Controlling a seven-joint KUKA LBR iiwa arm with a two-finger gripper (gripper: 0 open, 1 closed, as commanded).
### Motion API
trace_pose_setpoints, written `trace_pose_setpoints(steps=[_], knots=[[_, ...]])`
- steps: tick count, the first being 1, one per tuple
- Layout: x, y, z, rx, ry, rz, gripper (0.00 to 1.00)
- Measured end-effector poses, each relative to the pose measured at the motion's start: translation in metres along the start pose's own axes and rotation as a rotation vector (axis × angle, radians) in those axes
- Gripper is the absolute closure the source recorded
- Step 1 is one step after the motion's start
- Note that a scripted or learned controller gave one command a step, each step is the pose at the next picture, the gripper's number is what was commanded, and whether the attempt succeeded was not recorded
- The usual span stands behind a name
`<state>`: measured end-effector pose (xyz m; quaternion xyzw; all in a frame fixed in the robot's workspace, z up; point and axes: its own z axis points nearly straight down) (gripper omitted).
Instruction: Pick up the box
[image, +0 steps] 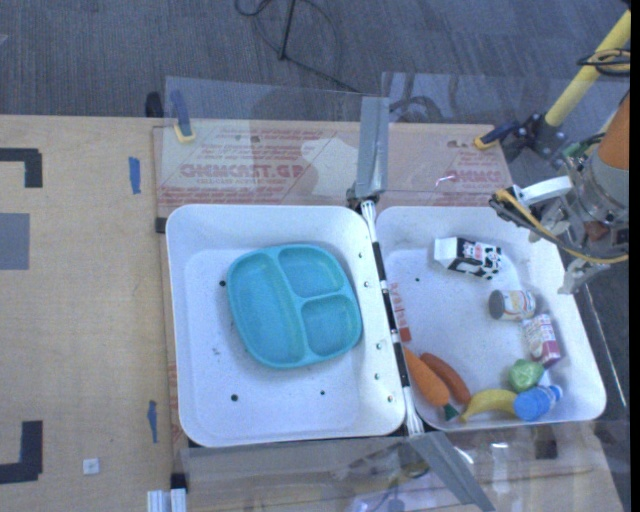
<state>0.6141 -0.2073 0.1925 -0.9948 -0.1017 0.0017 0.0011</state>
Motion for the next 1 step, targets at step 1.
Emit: trace_pose_setpoints(steps=[1], knots=[[-0.0071, -0.0022, 0.0847, -0.002, 0.003, 0.003, 0.0]])
